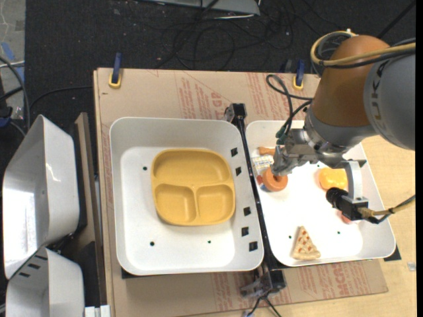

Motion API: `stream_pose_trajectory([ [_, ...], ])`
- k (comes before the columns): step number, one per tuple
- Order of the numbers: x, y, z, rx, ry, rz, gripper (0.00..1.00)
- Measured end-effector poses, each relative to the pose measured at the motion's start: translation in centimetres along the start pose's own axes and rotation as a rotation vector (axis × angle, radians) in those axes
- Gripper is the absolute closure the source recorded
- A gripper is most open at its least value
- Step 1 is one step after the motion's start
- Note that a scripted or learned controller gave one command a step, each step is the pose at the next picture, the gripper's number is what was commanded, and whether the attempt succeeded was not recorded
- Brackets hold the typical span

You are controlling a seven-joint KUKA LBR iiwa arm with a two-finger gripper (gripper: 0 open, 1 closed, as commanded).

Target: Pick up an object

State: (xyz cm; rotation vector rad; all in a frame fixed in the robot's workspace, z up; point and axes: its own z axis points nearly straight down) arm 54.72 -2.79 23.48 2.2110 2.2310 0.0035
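Note:
My gripper (280,168) hangs low over the left part of the right bin (350,243), directly above and touching or nearly touching a round orange-red toy piece (275,182). A small orange item (264,152) lies just behind it by the bin's left wall. Right of the gripper, a yellow toy piece (332,177) is partly covered by the arm's wrist. Near the bin's front lies a pizza slice (305,244). The arm's grey and orange body hides the bin's back right.
The left bin (132,177) holds a yellow divided plate (193,186). A black bracket with a cable (349,205) sits over the right bin's right side. Black clips line the divider (248,190) between the bins. The cardboard bench edge runs in front.

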Motion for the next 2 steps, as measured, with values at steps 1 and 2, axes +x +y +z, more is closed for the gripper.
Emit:
stream_pose_trajectory([
  [1,5.5,0.2,-0.2,0.001,0.001,0.000,1.00],
  [2,11.7,1.7,-0.3,0.000,0.001,-0.001,1.00],
])
